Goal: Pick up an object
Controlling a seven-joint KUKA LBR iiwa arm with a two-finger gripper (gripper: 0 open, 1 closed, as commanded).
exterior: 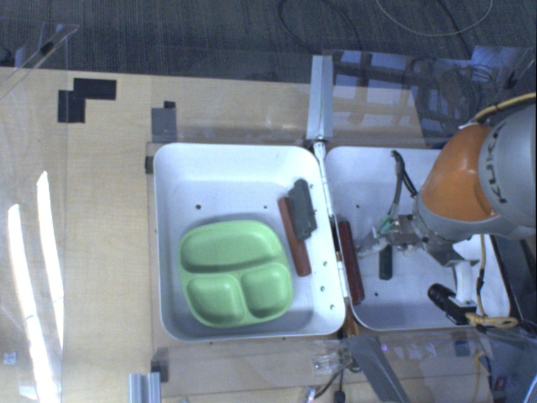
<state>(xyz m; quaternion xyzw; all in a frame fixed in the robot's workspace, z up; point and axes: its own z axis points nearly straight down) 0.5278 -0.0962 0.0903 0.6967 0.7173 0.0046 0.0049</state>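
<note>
— Gripper (385, 254) state?
— Low in right bin (369, 309), fingers' spacing cannot be told; nothing seen between them.
— Objects?
— In left bin (168, 225): green divided tray (237, 272) near-left, dark grey brush (302, 209) far-right, touching brown stick (294, 238). Second brown stick (349, 260) along right bin's left wall.

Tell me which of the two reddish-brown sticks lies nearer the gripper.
The brown stick in the right bin, lying along its left wall. The other brown stick is in the left bin beside the green tray, farther from the gripper.
</note>
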